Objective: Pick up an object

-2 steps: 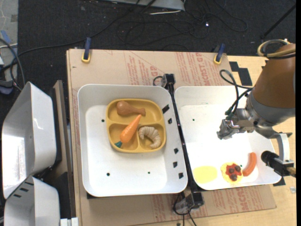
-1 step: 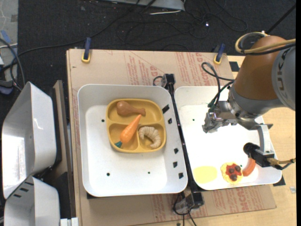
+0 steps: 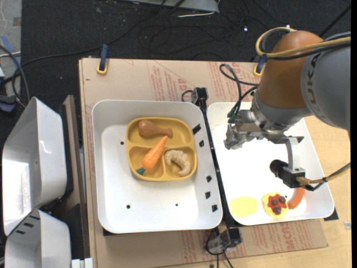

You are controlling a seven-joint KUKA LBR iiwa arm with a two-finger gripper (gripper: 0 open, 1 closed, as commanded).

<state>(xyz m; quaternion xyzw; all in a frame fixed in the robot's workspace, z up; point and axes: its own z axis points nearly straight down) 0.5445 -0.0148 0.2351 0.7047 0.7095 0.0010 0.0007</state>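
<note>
The pincer (image 3: 237, 137) is hanging over the right bin (image 3: 251, 166); whether it is apart, I cannot tell. It should be descending straight onto the sausage (image 3: 296, 197).

You have a yellow divided plastic plate (image 3: 162, 149) holding a brown drumstick (image 3: 154, 129), an orange carrot (image 3: 154, 153) and a pale shrimp (image 3: 178, 161), inside a white shallow bin (image 3: 111, 205) on your tan worktop (image 3: 139, 74).
</note>
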